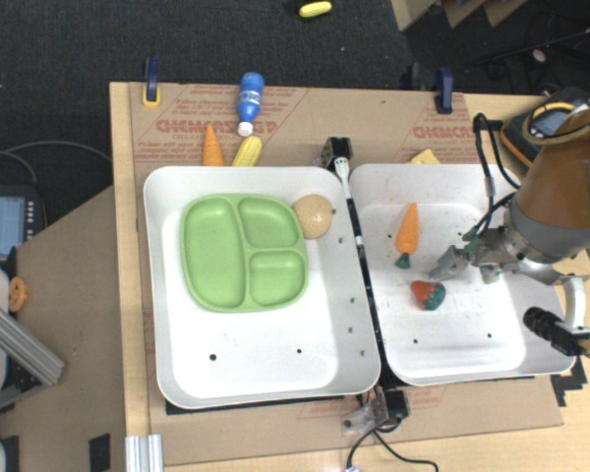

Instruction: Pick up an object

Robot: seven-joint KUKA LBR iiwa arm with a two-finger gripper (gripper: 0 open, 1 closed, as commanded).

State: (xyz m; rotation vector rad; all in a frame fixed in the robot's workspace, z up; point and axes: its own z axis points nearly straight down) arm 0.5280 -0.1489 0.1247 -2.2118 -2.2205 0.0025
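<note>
The gripper (459, 260) hangs over the right bin (452, 357), reaching in from the right, with its grey fingers (450, 262) pointing left; from this angle it cannot be told whether they are spread or closed, and nothing is visible between them. Just left of the fingertips lie two objects on the bin floor: a toy carrot (407, 229) with a green top, lying tilted, and, below it, a small red strawberry (428, 294) with a green cap. Both sit apart from the gripper. The left bin (251, 357) holds a green divided plate (244, 253) and, touching the plate's upper right edge, a tan round ball (315, 214). Behind the bins, on the cardboard, lie a blue-and-white bottle (249, 103), an orange cone (211, 147) and a yellow piece (248, 150)
</note>
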